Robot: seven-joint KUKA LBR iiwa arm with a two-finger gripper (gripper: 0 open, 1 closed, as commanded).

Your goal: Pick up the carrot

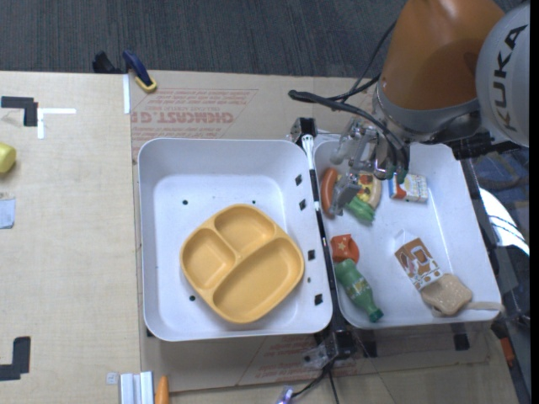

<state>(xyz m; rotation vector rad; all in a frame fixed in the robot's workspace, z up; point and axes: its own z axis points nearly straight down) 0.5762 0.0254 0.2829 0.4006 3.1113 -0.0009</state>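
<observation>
- Looking down at the bench point(67, 251), we see two white bins side by side. The left bin point(160, 225) has a yellow plate point(242, 263) with three parts.
- We think the carrot point(327, 188) is the orange thing near the left wall of the right bin point(472, 225), at the top end. We see just a bit of it, so we are not sure.
- Our gripper point(347, 194) hangs low, right beside the carrot. It may be touching it.
- We cannot tell if the fingers are wide or narrow, because the arm's metal parts hide them. We see nothing held between them.
- Close by lie a green thing point(362, 211), a red thing point(344, 247), a green bottle point(359, 289) and a small box point(410, 189).
- So we judge the job is at the grab step. The reach looks done. The grab and the lift are left.
</observation>
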